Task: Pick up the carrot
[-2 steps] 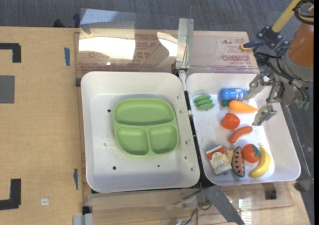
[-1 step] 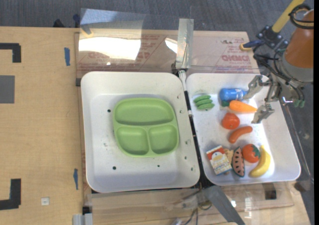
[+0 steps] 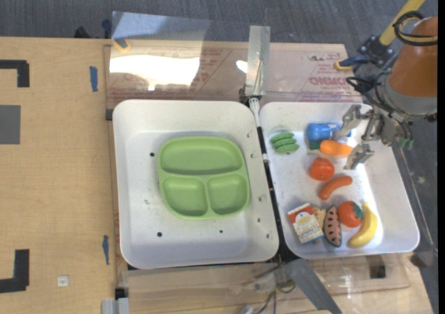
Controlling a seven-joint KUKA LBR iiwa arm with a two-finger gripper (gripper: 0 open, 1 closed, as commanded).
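Two parted fingers of the gripper (image 3: 356, 137) straddling the carrot's (image 3: 336, 147) right end.

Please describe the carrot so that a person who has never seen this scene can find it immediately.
Look in the right white bin, at its far end, where the robot's hand hangs. The carrot lies there just in front of a blue object and behind a round orange-red piece. It is the one bright orange, tapered piece; the sausage-like piece nearer the camera is redder and curved.
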